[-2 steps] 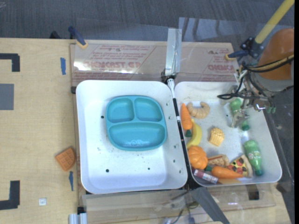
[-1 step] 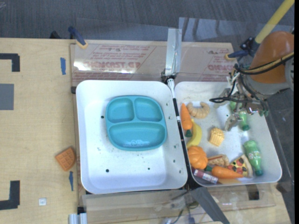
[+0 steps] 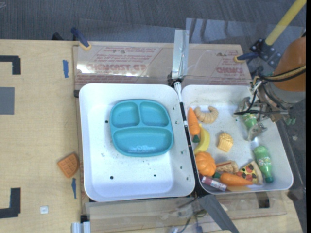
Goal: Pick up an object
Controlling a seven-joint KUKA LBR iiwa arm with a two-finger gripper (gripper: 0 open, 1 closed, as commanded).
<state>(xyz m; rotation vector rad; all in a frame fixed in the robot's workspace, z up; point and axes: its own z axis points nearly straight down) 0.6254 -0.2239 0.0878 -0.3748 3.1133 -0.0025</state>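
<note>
Right now the gripper sits low over the upper right part of the right bin, hanging off the arm that comes in from the right with its orange band and a tangle of cables. Something small and green shows right at the gripper tip; can't tell if it is held or just lying under it, and the gripper's opening is too cluttered to read.

Just below the gripper: green bottle, lying along the bin's right side. Left of the gripper, apart from it: yellow corn piece, and above that a beige croissant. Along the bin's left wall: carrot, yellow banana, orange pumpkin-like toy. Bottom edge of that bin: second carrot, pizza slice, small red-capped tube, all crowded together.

Left bin carries a teal divided plate, three compartments, roughly centered.

Out on the worktop, left of the left bin: orange waffle-patterned toy, well apart from everything else.
</note>
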